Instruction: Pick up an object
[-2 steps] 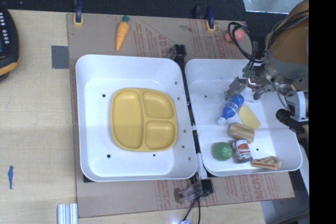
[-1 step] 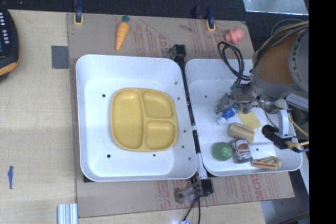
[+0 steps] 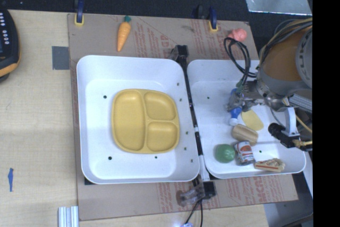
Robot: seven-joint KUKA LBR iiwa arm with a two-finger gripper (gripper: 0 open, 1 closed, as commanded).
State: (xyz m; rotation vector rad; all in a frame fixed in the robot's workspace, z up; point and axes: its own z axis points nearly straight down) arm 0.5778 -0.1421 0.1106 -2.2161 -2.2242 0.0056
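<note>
Tool (image 3: 237, 106): low in the right bin (image 3: 212, 80), above the yellow piece (image 3: 253, 120); cannot tell its state.
Nearest object: bread roll (image 3: 244, 133), just beside the yellow piece, near the green ball (image 3: 224, 153) and small can (image 3: 245, 152).
Handling, judged: light, likely a rigid plastic toy, smooth; may slip.
Hold: across the roll's short width, mid-length.
Long axis: roughly left-right, slightly tilted.
Left bin: yellow divided tray (image 3: 145, 120).
</note>
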